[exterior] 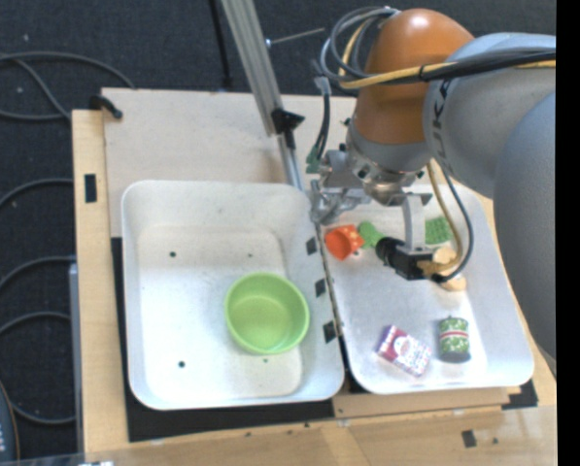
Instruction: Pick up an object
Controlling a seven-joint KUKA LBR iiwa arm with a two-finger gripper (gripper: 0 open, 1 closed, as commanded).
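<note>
My gripper (326,205) hangs over the far left part of the right bin (494,357), close to the wall between the two bins. Just in front of it lies a small orange object (343,244), with a small green piece (370,233) beside it on the right. I cannot tell whether the orange object touches the gripper. A pink and white box (403,349) and a small green can (454,338) rest near the front of the right bin. A green patterned item (437,229) lies further back, partly behind the arm.
A green bowl (265,312) sits upright in the left bin (173,260), near its front right. A slanted metal rail (255,66) rises behind the bins. The arm's grey and orange body (416,66) covers the back right.
</note>
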